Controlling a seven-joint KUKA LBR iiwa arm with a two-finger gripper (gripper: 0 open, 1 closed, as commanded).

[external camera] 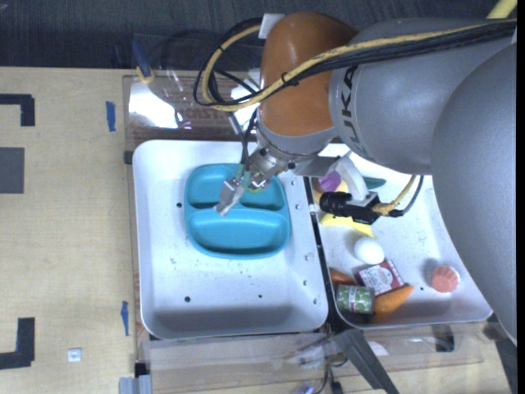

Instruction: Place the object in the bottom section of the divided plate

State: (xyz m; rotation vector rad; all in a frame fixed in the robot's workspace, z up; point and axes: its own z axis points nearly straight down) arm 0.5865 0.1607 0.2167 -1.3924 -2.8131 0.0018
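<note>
One blue divided plate [238, 224] in left bin [164, 277], gripper [232, 194] directly above its upper sections, small green object [257, 184] at the fingers, finger state unclear.

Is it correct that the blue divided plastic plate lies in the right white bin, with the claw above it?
Not quite. The camera view shows the blue divided plastic plate in the left shallow white bin, not the right one. The right shallow white bin holds the small food items, such as the white egg. The claw is indeed above the plate.
</note>
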